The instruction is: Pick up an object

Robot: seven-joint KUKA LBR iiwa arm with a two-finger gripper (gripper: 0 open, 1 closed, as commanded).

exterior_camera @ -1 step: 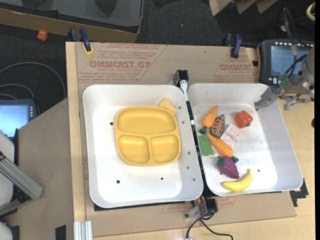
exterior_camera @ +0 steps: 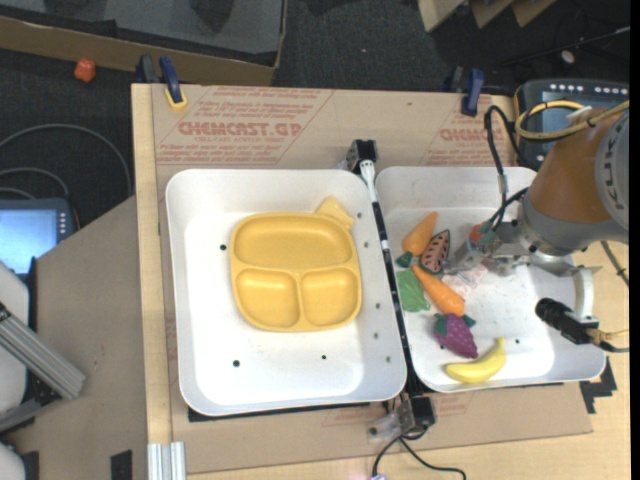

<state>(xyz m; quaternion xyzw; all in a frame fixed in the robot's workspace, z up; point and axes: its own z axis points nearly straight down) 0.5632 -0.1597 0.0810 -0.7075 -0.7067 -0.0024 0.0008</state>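
Camera view: carrot [exterior_camera: 441, 289] diag, tip lower-right.

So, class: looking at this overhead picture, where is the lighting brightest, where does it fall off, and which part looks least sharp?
In the camera view, the two white bins are brightest, nearly washed out; the floor past the bench is dim; the yellow tray is evenly lit and crisp; the gripper region above the toy food looks soft and cluttered, so its details are hard to read.

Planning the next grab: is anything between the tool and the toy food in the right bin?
Nothing visible. The tool is low in the right bin, right beside the watermelon slice and carrot; banana and grapes lie farther off.
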